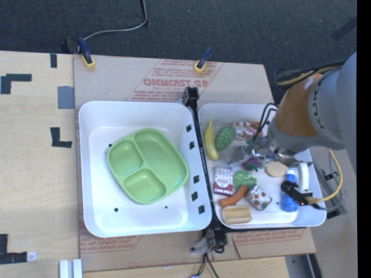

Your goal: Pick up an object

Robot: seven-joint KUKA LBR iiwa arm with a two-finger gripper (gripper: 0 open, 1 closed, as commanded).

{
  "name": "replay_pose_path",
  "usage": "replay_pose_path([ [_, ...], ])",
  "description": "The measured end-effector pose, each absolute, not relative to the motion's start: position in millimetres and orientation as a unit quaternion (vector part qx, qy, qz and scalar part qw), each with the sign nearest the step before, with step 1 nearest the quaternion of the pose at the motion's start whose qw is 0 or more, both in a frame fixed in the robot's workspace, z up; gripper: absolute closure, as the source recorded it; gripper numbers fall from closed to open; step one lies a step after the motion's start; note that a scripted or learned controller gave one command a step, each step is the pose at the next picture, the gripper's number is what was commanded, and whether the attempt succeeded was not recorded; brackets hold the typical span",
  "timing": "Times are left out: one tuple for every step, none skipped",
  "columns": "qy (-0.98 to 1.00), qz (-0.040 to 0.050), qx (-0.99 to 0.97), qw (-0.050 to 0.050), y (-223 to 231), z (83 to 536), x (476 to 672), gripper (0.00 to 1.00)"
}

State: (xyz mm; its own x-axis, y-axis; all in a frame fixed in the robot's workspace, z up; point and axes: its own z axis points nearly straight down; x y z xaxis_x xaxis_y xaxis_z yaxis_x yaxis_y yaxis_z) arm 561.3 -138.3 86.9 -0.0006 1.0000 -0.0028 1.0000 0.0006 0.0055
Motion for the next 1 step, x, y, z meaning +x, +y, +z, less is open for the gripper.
replay_pose_path([
  [0.707,0.0008,0.707,0.003,-138.6,96.4,561.6,1.00],
])
